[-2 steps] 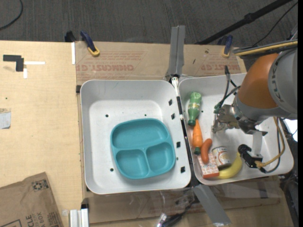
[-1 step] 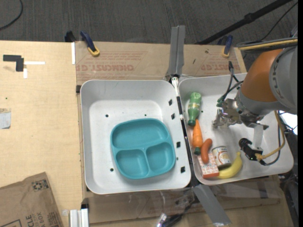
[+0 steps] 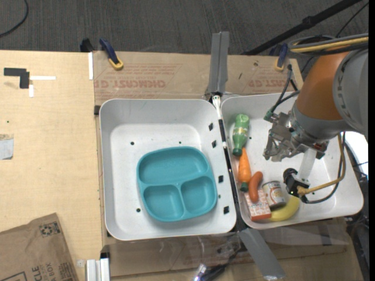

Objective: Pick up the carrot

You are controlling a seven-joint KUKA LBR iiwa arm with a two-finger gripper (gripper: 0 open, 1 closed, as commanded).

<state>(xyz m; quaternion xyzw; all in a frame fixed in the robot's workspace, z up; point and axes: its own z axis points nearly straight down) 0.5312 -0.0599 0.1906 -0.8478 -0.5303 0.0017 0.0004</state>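
- Gripper [image 3: 275, 148] over the middle of the right bin [image 3: 351, 201], in the right half of the frame, at the end of the grey arm with its orange band.
- Spread or pressed together: cannot tell from this angle.
- Carrot [image 3: 244, 167] on the floor of the right bin, close along its left wall, lying lengthwise up and down the frame.
- Carrot left of the gripper and slightly lower in the frame, near it but apart from it.
- Green bottle [image 3: 239, 133] just above the carrot in the frame, also along the left wall, its lower end touching or nearly touching the carrot's upper end.
- Red sausage-shaped piece [image 3: 255, 186] just right of the carrot's lower end, tilted.
- Small round can [image 3: 273, 193] beside that piece, toward the lower middle of the right bin.
- Red and white box [image 3: 258, 208] at the lower left corner of the right bin, below the carrot.
- Banana [image 3: 287, 209] curved along the bin's lower edge, just right of the box and below the can.
- Left bin [image 3: 106, 157] at the centre of the frame, with a teal divided plate [image 3: 176, 183] on its floor.
- Bench [image 3: 47, 157] pale brown, with a blue and yellow clamp [image 3: 111, 54] at the upper left and a brown paper bag [image 3: 35, 250] at the lower left corner.
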